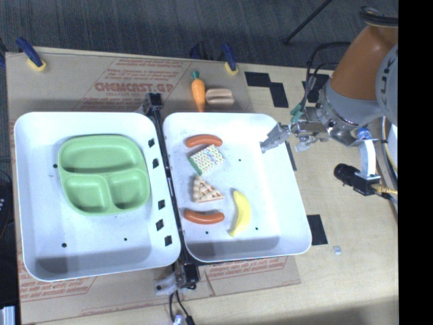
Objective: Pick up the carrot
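Observation:
The carrot (197, 93), orange with a green top, lies on the cardboard just behind the right bin (287, 202), outside both bins. It rests upright in the picture, next to a small bun. My gripper (272, 140) hovers over the right bin's far right corner, well to the right of the carrot and a little nearer the camera. Nothing shows in its grasp. The grey arm with its orange band (362, 49) comes in from the right.
A brown-and-white bun (219, 97) sits right beside the carrot. The right bin holds two sausages (203, 141) (203, 217), a patterned block (206, 159), a waffle wedge (206, 191) and a banana (239, 212). A green divided plate (103, 173) fills the left bin (34, 249).

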`<act>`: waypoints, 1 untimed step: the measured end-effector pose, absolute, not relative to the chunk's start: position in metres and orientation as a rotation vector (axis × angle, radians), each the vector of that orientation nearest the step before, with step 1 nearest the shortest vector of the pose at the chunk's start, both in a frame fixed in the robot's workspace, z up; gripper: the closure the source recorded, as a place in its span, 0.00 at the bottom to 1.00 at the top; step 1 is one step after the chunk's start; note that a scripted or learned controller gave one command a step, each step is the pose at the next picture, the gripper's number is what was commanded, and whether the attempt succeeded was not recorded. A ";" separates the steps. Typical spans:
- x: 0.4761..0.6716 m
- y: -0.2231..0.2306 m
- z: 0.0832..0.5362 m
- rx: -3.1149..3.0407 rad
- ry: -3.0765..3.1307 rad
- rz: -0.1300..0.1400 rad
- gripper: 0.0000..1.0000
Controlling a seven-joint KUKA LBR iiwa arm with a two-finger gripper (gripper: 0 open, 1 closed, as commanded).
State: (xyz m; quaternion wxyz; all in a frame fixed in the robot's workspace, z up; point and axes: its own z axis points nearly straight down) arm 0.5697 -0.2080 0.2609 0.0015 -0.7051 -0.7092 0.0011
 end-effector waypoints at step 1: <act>0.478 -0.199 0.224 -2.395 -2.026 0.005 0.00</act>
